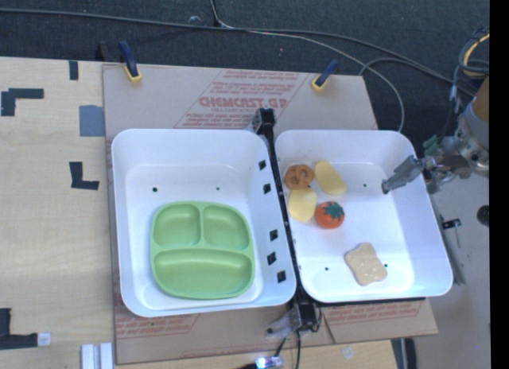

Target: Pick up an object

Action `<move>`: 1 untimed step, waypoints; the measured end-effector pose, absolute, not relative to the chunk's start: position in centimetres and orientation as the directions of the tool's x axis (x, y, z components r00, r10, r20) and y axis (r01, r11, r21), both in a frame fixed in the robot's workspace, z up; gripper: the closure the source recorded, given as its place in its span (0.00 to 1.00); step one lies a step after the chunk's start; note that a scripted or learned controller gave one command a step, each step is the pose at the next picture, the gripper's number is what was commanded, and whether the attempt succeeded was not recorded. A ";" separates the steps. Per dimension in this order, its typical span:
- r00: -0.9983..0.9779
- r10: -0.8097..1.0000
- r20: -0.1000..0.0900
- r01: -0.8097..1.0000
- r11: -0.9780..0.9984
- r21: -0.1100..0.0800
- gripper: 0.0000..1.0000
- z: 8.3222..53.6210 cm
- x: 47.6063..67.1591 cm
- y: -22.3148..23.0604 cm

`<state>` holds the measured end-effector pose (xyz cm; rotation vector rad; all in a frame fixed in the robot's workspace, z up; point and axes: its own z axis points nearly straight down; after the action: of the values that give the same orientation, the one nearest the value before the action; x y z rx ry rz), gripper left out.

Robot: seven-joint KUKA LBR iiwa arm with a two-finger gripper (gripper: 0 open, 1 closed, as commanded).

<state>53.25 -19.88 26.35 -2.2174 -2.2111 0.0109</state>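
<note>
1. White plastic on both sides: the left bin (pixel 127 200) and the right bin (pixel 413 224) sit edge to edge on a brown cardboard sheet (pixel 238 97), which lies on the pale wooden table (pixel 48 224).
2. Over in the left bin, a green divided plate (pixel 203 250) lies flat, with three compartments and nothing on it.
3. The right bin has the candidates for picking, clustered near its left wall: a brown toy cookie (pixel 298 176), a yellow lemon-like piece (pixel 329 177) just beside it, and a second pale yellow piece (pixel 301 206) below them.
4. A red toy tomato (pixel 330 214) with a green top sits touching that lower yellow piece, and a beige toy bread slice (pixel 366 264) lies apart, toward the bin's near right corner.
5. The claw (pixel 395 178) comes in from the right, over the right bin's right side and well apart from the food cluster; one dark finger slants down and left, and whether it is spread or pressed together I cannot tell. Nothing shows between its fingers.
6. Blue and yellow clamps (pixel 130 66) pin the cardboard's far edge, and black cables (pixel 238 29) trail across the dark floor behind.
</note>
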 end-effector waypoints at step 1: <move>-0.001 1.000 0.000 1.000 0.001 -0.001 0.00 27.0 53.5 -19.8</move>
<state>53.48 -19.82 26.97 -2.2196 -2.2223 0.0016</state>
